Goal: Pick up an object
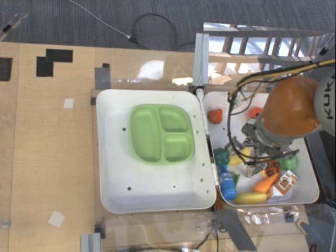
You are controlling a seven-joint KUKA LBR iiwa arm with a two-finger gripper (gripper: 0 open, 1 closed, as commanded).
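Two white bins sat on the surface (47, 156): left bin (113, 193) held a green tray (160, 133); gripper (260, 159) hung over right bin's (310, 190) toys, grip state indiscernible.

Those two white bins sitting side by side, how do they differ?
The left bin holds one thing, a green divided plate lying flat near its middle; the right bin holds a jumble of small colourful toys, among them a banana and a carrot. The arm hangs over the right bin, not the left bin. Both are shallow and white.
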